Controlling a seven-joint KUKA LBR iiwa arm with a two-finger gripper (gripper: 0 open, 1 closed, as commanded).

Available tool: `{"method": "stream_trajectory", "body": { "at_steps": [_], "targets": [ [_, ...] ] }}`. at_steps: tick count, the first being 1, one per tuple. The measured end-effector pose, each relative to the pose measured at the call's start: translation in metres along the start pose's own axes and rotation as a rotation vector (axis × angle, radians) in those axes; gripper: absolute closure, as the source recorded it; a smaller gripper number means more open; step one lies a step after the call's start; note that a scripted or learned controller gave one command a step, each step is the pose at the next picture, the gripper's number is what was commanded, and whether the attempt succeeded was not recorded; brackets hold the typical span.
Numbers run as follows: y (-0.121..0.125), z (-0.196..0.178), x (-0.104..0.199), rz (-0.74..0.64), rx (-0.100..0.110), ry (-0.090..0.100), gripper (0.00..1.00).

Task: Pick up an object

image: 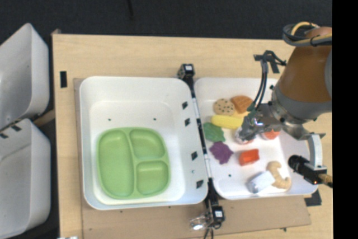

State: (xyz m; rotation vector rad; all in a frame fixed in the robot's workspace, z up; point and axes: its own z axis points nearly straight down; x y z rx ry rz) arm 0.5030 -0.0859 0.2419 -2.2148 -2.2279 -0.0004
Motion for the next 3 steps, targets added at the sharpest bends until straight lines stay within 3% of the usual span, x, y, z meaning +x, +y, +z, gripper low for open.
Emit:
{"method": "stream_trajectory", "body": {
  "at_steps": [1,3],
  "targets": [
    [-0.011,0.011,0.047,0.000,0.000,0.001,1.00],
    [-0.007,-0.006,0.051,0.001,0.001,0.000,1.00]
  ]
}}
